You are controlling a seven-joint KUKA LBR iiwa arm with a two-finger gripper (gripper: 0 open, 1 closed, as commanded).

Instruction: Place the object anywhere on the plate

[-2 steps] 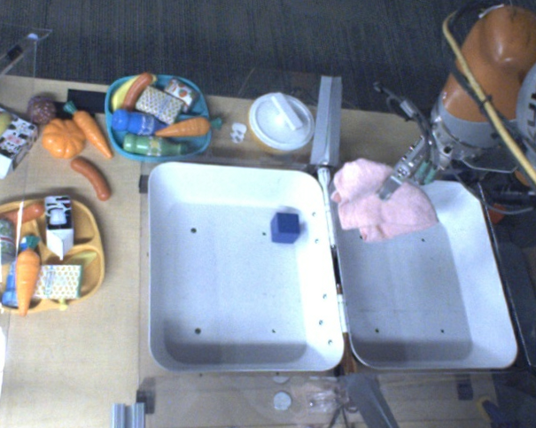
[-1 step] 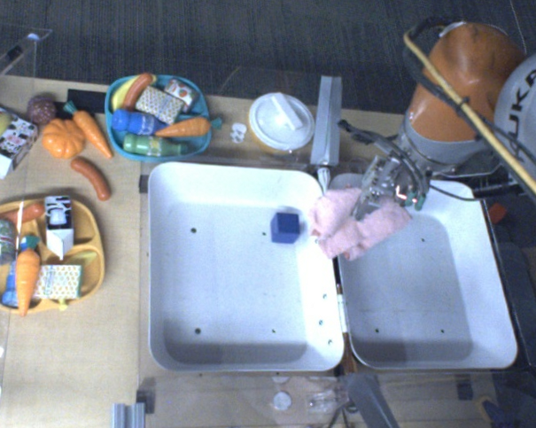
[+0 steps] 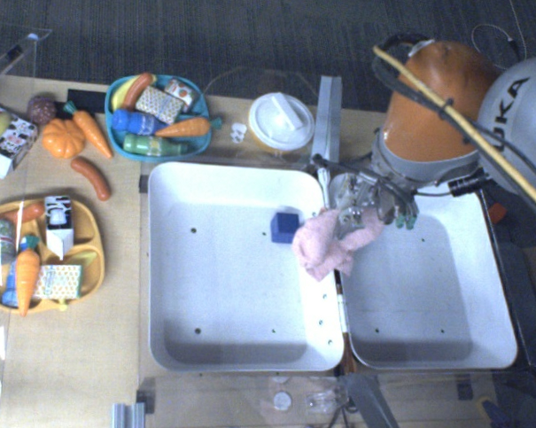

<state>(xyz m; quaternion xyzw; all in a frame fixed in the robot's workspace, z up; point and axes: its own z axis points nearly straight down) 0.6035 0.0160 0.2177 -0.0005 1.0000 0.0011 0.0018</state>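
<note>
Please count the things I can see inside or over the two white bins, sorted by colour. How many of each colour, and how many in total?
Blue: 1, the blue block in the left bin.
Pink: 1, the pink cloth hanging over the wall between the left bin and the right bin, just below the claw.
Total: 2

Block [image 3: 285,225] in left bin [image 3: 200,339], cloth [image 3: 324,247] draped across bins' shared rims

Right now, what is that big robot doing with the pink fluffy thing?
The robot arm reaches in from the right, and its gripper sits right over the pink cloth. The cloth hangs across the edge between the two white bins. A small blue block lies in the left bin beside it. I cannot tell whether the cloth is actually gripped.
</note>
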